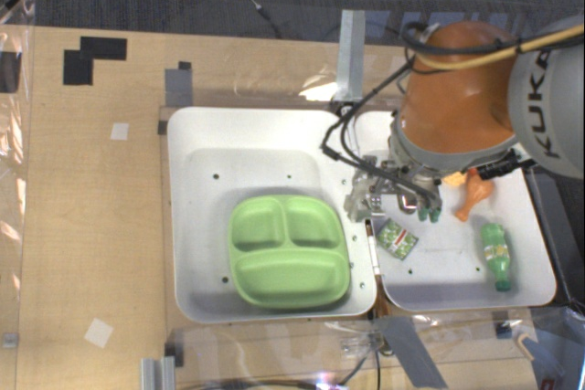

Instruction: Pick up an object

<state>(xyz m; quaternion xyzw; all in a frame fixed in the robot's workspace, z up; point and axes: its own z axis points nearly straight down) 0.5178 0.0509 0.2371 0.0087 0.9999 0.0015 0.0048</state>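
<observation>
The gripper (395, 199) hangs low over the right bin (539, 288); whether its claws are spread, I can't tell. Just below lies a small green-and-white packet (398, 238), flat. Further right, a green bottle (495, 256) and an orange toy (473, 192). Fingers might skid off that flat packet.

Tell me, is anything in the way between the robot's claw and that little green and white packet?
Nothing visible blocks it. The gripper hangs just above and left of the packet in the right bin. The green bottle and orange toy lie off to the right.
</observation>
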